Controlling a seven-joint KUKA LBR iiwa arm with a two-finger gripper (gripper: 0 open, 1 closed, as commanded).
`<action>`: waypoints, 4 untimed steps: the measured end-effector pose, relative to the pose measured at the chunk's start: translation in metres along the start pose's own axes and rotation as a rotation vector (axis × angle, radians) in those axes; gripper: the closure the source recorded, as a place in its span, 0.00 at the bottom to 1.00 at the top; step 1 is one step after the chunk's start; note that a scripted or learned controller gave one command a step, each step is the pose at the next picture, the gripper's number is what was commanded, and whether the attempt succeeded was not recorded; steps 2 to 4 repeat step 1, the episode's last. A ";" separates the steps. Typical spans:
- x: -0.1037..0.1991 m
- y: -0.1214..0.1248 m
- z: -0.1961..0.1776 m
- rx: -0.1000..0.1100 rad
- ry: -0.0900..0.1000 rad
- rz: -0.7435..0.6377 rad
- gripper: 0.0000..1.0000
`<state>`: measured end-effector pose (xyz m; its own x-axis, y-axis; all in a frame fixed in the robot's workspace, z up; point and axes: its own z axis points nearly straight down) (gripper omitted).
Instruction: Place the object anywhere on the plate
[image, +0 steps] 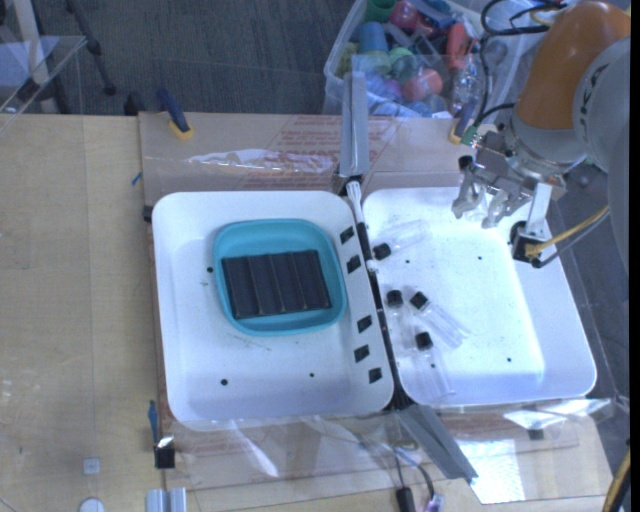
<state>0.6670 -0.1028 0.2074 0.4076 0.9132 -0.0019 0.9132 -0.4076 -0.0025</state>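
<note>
Plate (278, 278) sits in the left bin (180, 300), a teal squarish one with rounded corners, and there's a dark ribbed rectangular slab (275, 283) lying flat in the middle of it, well inside the rim. So the dark slab is on the plate, not touching the bin floor as far as I can see.

Right bin (520, 330) has some clear plastic bits with small black caps, looks like little transparent vials (420, 320), scattered near its left wall, close to the divider between the two bins. Hard to count them, they're see-through against the white.

Arm (575, 70) comes in from the right, grey with the orange band up top. The jaws (485, 205) hang over the far edge of the right bin, well apart from the plate and also away from the vials. Fingers look spread a bit and I see nothing between them, so parted and holding nothing. A yellow cable (560, 240) loops off the wrist to the right.

Behind the counter (70, 300) there's a clear tub of colourful toys (415, 50), and a blue clamp (175, 118) sits at the back left of the cardboard.
</note>
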 end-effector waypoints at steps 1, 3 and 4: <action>0.000 0.000 0.000 0.000 0.000 0.000 0.00; 0.000 0.000 0.000 0.000 0.000 0.000 0.00; 0.000 0.000 0.000 0.000 0.000 0.000 0.00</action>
